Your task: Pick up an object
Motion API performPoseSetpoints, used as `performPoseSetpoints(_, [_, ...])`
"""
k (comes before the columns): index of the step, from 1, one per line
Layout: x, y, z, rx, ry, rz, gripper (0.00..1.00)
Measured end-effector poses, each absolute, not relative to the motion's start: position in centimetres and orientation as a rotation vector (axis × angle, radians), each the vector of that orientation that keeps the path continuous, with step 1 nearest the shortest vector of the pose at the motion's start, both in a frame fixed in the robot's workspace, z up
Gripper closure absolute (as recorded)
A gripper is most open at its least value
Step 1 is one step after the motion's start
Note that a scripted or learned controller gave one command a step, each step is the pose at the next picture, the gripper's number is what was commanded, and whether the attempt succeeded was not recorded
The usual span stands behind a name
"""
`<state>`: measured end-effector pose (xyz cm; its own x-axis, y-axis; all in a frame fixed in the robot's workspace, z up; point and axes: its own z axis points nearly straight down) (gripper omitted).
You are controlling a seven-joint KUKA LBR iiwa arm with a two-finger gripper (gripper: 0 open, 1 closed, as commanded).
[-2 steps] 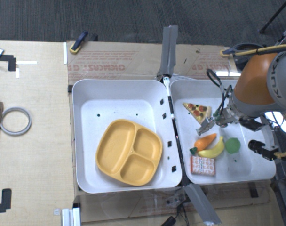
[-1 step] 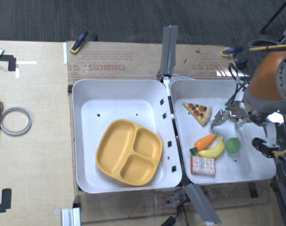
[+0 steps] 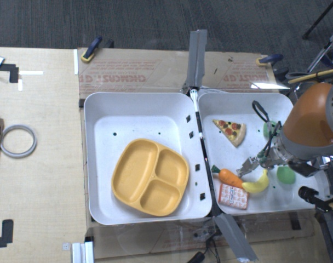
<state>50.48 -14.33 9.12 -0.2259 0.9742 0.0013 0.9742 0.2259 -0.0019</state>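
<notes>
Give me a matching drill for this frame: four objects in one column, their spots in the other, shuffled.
Objects:
1. yellow divided plate
2. pizza slice
3. carrot
4. tape roll

Places:
A. right bin, far half
B. on the bench, left of both bins
C. left bin
D. right bin, near half, beside the banana

Pairs: 1-C, 2-A, 3-D, 4-B

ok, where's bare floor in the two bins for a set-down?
Left bin: bare strip along the far wall and down the left wall, around the yellow divided plate. Right bin: free patch near the divider, between the pizza slice and carrot. Crowded: the near right, where carrot, banana, red packet and green ball cluster by the pincer.
</notes>
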Motion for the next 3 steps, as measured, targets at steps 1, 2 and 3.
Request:
performPoseSetpoints(1, [48.1,-20.7,9.2,-2.165,-2.276,0.0,0.0])
performPoseSetpoints(2, [48.2,-20.7,10.0,-2.169,-2.274,0.0,1.0])
performPoseSetpoints(3, [49.0,-22.2,20.1,-2.436,-1.985,0.003,1.0])
